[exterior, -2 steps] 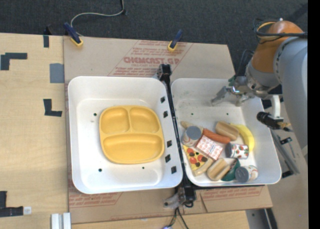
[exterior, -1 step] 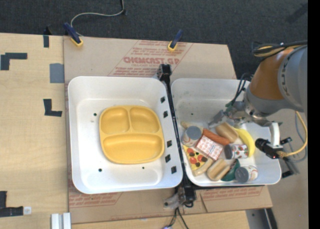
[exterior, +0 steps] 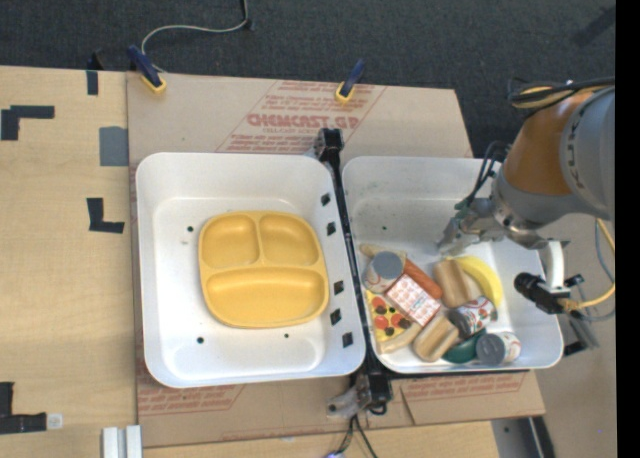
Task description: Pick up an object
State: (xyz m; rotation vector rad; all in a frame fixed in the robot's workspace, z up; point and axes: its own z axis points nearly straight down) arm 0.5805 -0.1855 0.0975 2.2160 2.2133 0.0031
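So the bench point(exterior: 60, 246) is covered with a big sheet of cardboard point(exterior: 290, 116), and two white bins sit on it side by side. The left bin point(exterior: 165, 196) has a yellow divided plate point(exterior: 264, 268) lying flat in the middle of it. The right bin point(exterior: 400, 186) has all the small stuff, heaped along its near edge.

The arm point(exterior: 565, 161) comes in from the right, grey with the orange band, and bends down into the right bin. The gripper point(exterior: 458, 236) is low over the bare part of that bin, toward its right side. Honestly I can't tell how it's set or whether it has anything, it's too small and dark against the arm.

The pile sits just below and to the left of the gripper, apart from it as far as I can see. Closest is a banana point(exterior: 482, 278), just beside a bread roll point(exterior: 452, 283). Left of those there's a red and white box point(exterior: 409, 299), a round grey lid-looking thing point(exterior: 384, 268), and a pizza slice toy point(exterior: 388, 320). Another roll point(exterior: 434, 338) lies at a slant near the front wall, with a small can point(exterior: 495, 348) on its side in the front right corner.
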